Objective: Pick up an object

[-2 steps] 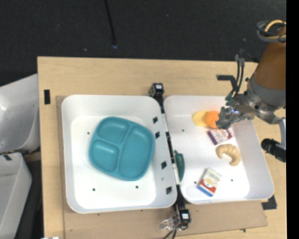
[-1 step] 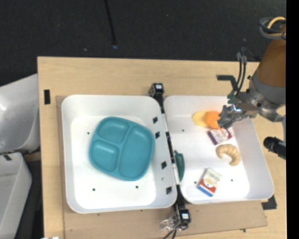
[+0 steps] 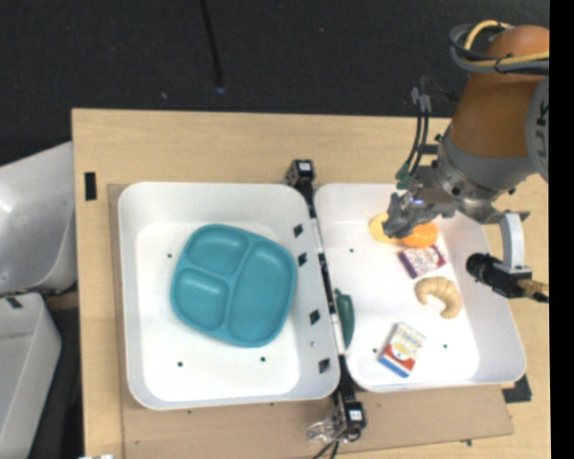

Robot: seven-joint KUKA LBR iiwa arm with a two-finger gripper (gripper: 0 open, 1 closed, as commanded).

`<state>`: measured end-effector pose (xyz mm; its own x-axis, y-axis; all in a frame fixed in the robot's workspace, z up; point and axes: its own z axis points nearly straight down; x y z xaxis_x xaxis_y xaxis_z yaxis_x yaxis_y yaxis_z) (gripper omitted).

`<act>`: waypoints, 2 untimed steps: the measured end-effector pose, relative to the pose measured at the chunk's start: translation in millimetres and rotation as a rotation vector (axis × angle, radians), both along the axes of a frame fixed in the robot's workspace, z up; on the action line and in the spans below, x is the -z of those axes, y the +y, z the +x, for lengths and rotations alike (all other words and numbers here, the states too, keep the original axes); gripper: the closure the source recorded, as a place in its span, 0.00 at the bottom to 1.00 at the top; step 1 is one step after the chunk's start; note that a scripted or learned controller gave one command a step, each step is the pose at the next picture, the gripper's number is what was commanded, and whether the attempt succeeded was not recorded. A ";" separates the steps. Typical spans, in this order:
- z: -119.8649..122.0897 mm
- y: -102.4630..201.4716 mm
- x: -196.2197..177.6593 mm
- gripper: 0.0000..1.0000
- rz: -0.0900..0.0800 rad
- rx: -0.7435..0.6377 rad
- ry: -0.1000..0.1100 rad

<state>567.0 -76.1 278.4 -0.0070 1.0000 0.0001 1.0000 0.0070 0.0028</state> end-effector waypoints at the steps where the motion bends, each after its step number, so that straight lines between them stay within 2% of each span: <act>1: 11.3 57.3 15.1 1.00 0.001 0.000 0.004; 2: 22.8 100.3 13.2 1.00 0.000 0.001 0.001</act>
